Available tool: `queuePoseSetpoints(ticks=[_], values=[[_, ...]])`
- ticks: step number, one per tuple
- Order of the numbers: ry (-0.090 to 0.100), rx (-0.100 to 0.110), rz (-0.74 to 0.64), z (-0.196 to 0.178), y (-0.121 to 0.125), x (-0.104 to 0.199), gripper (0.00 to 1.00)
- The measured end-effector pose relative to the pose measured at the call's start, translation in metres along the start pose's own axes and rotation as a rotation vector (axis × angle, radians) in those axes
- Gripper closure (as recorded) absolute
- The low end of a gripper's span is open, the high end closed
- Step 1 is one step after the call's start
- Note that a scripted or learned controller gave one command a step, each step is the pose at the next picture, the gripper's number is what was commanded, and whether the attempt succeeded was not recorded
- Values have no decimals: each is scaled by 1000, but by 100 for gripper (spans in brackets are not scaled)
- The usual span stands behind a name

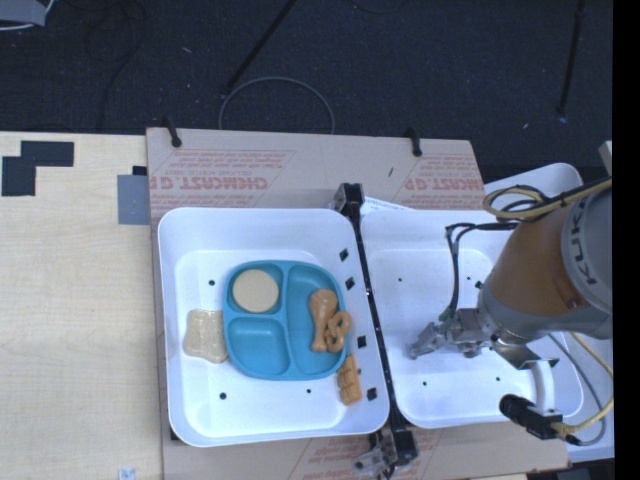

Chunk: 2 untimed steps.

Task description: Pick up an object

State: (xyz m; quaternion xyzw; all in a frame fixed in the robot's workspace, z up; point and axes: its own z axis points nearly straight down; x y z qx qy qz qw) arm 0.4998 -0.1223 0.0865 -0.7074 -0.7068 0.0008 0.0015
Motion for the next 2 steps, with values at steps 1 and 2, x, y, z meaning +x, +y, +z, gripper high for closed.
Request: queuePoseSetpoints(ticks=[1,2], values=[[0,-1,6,-11,1,-1,100],[-1,-5,4,-66,5,-12,100]])
